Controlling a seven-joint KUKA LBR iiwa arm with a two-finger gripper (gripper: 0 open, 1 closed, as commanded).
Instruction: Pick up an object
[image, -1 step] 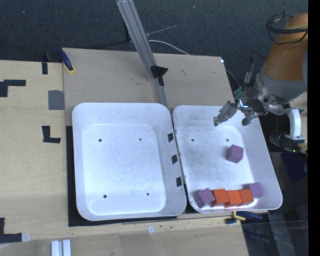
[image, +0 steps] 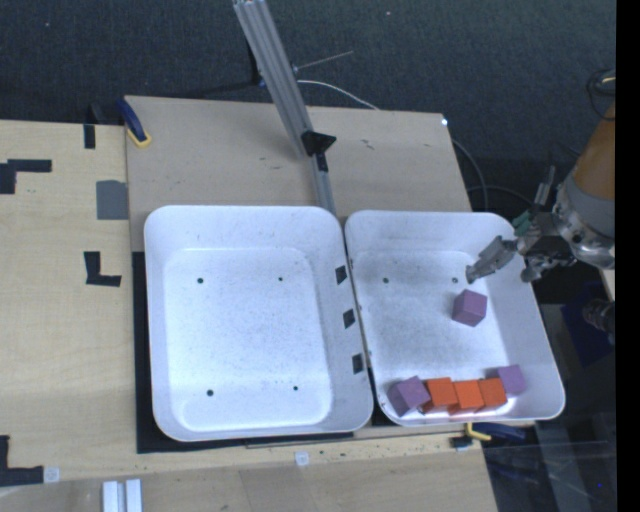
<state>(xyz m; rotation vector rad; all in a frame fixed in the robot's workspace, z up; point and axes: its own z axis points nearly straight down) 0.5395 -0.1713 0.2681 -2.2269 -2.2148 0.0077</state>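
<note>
The gripper hangs over the right bin, its two dark fingers spread apart with nothing between them. Just below its near finger a lone purple cube sits on the speckled white floor, untouched. Further below, along the bin's near wall, blocks line up: a purple block, orange blocks, a small purple block. The left bin lies well off to the side.

Lone purple cube, tilted, mid right bin
</note>
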